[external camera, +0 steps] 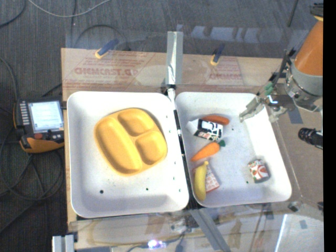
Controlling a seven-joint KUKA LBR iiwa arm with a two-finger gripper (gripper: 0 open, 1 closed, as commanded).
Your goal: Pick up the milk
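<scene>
Lying in the right bin (278, 156) near its right wall, we see the milk (258, 170), well apart from the carrot (206, 151) and banana (199, 180). Our hand (255, 107) hovers above the bin's upper right corner, fingers spread, gripping nothing.

Bare floor of the right bin (239, 146) separates the milk carton (258, 170) from the carrot (205, 151) and banana (199, 180); only the bin's wall crowds it.
</scene>
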